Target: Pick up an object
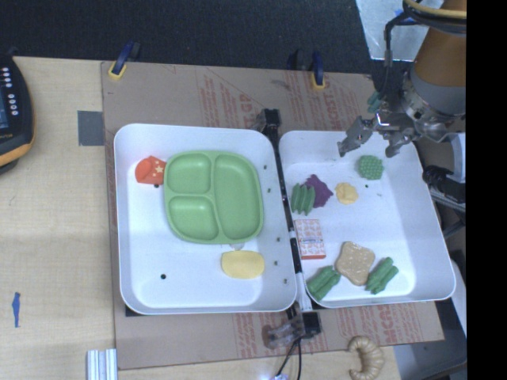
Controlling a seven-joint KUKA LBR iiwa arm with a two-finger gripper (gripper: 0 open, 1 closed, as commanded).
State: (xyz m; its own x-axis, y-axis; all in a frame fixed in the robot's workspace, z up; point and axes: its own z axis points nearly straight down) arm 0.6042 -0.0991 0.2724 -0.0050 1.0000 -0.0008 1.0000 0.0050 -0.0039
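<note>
My gripper hangs open over the far part of the right bin, its two fingers spread with nothing between them. Just below it lies a round green knobbly piece. Further left in that bin are a small yellow piece, a purple piece and a green pod. Nearer the front lie a pink-and-white packet, a tan cracker and two more green pods.
The left bin holds a green divided plate, a red-orange piece at its far left and a yellow piece near the front. A tan curled object lies on the bench before the bins.
</note>
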